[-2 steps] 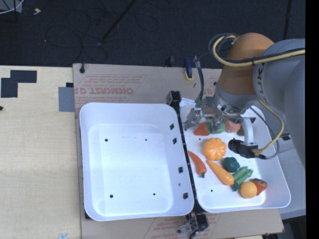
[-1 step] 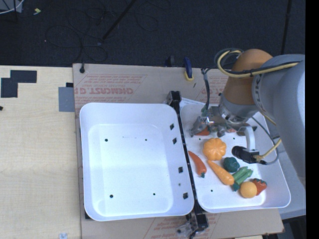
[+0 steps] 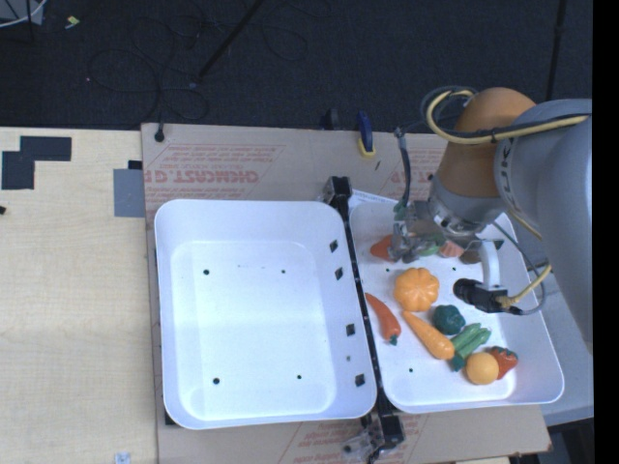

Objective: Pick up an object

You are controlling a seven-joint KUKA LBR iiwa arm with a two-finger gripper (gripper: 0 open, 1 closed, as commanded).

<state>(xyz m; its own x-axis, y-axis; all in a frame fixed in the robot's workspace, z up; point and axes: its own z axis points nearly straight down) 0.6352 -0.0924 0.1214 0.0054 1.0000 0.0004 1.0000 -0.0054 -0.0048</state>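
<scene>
Toy vegetables in right bin (image 3: 542, 380): orange pumpkin (image 3: 417, 288) mid-bin, carrot (image 3: 428, 335) just below it, red chili pepper (image 3: 384, 317) along left wall, dark green piece (image 3: 448, 319) and green pods (image 3: 470, 339) right of carrot, small orange fruit (image 3: 482, 368) touching red piece (image 3: 504, 359) near lower right corner. Gripper (image 3: 410, 245) low over bin's upper part, above pumpkin, beside reddish item (image 3: 384, 249); finger state: cannot tell. Left bin (image 3: 169, 288) alongside.

Toy pumpkin (image 3: 416, 288), carrot (image 3: 428, 334), chilli (image 3: 383, 316) lie in right bin (image 3: 542, 380)
</scene>
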